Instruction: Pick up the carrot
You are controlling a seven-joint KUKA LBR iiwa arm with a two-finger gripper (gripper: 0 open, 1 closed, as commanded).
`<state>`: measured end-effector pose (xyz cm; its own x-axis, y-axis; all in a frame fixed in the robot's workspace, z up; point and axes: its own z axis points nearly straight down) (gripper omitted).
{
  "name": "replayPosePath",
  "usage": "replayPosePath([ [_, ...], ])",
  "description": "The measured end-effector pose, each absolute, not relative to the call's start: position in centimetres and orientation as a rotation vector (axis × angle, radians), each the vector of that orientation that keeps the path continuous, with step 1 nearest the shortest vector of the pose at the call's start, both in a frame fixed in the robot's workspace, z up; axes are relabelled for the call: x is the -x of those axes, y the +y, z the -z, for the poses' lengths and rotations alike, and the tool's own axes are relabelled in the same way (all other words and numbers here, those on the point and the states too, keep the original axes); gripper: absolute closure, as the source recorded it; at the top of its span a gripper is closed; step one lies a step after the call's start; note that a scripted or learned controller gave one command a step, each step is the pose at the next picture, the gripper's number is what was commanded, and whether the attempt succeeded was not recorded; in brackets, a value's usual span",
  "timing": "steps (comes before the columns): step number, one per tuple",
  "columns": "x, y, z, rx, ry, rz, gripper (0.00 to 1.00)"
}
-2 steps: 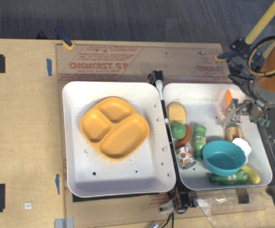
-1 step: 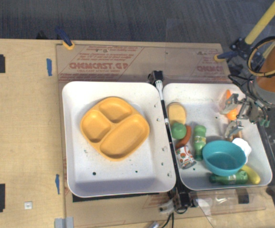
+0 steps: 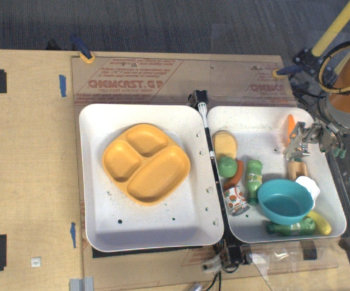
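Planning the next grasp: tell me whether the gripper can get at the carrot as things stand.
Probably yes. The carrot lies near the right bin's far right corner, with bare floor on its left and nothing on top. The gripper is right beside it; only the bin wall is close.

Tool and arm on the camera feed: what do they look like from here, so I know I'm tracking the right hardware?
The tool is a small metal assembly, silvery grey with darker parts. Above it the arm shows an orange band over a grey body. Black cables loop beside it, near a yellow bar running off the top right corner.
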<state>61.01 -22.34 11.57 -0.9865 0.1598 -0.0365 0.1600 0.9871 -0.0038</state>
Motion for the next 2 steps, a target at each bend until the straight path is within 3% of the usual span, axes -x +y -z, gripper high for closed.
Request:
replayPosePath([
  [1,-54.78,-22.24,-9.05,-0.032,3.126,0.001,1.0],
  [2,-54.74,-22.23,-8.93,-0.031,3.127,0.001,0.0],
])
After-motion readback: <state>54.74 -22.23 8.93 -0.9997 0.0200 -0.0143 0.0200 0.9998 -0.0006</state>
